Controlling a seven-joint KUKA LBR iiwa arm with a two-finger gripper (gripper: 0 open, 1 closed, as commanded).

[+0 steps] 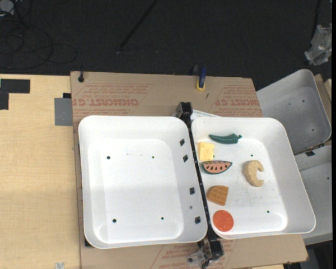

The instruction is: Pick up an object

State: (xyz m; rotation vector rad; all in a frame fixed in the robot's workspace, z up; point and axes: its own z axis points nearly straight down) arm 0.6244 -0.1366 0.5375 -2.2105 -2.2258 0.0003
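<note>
Toys lying loose in right bin [271, 198]: green pepper [225, 138], cheese [206, 151], watermelon slice [217, 166], croissant [254, 172]. Apparently none lifted yet; whole pick left to do. Cannot tell gripper opening or load.

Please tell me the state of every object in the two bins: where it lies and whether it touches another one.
Green pepper: lying flat in the right bin, apart.
Yellow cheese: flat by the divider, just above the watermelon slice.
Watermelon slice: flat, rind down.
Croissant: flat, alone.
Brown cracker: flat, apart.
Red disc: flat, near front rim.
</note>
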